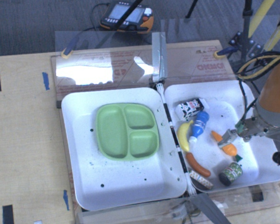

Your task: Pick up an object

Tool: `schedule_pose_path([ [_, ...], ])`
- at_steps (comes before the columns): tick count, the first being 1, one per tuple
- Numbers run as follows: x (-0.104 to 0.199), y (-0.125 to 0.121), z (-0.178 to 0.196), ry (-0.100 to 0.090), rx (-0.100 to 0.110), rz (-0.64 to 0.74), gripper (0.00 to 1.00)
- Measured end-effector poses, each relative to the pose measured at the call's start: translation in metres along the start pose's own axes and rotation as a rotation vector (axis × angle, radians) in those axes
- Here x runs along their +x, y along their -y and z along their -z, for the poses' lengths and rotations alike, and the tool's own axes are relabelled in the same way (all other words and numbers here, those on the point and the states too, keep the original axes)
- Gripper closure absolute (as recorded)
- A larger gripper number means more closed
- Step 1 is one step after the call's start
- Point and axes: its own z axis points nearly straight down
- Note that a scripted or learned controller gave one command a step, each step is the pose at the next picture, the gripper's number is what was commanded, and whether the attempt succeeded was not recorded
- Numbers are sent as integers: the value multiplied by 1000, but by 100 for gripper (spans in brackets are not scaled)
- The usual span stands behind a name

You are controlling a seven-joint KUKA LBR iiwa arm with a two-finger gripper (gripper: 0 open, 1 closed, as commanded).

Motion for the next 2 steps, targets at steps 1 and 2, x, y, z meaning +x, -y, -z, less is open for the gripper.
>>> schedule_pose_path([
  [1,-14,29,-29,1,-5,42,0],
  [2,-15,28,-18,3,-10,40,100],
])
